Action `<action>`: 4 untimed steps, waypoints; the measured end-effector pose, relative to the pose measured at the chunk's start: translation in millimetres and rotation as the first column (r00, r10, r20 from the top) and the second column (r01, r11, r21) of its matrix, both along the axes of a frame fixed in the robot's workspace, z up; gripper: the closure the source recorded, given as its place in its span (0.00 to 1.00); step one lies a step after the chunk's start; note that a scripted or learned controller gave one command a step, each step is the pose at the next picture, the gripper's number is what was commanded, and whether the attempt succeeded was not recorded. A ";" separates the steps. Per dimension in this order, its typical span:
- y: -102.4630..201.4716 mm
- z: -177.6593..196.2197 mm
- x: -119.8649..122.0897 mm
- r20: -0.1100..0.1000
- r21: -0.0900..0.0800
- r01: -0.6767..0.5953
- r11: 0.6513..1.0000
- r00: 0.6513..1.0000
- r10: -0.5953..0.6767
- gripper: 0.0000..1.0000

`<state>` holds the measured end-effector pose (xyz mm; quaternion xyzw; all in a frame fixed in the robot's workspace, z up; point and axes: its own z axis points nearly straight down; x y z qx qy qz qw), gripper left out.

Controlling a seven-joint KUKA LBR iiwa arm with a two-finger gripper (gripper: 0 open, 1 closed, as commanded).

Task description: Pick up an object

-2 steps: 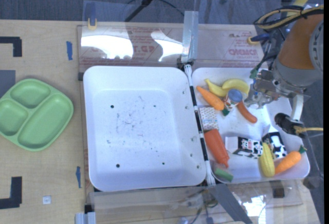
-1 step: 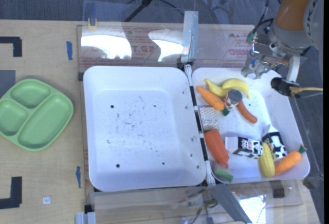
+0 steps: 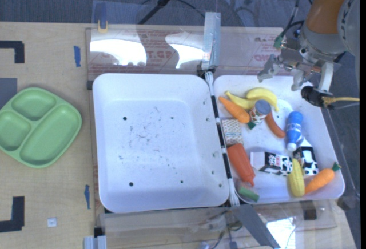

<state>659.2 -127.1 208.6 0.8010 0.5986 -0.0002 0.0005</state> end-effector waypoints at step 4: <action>-76.2 -93.5 -4.4 0.004 -0.001 -0.045 0.999 0.999 0.045 0.00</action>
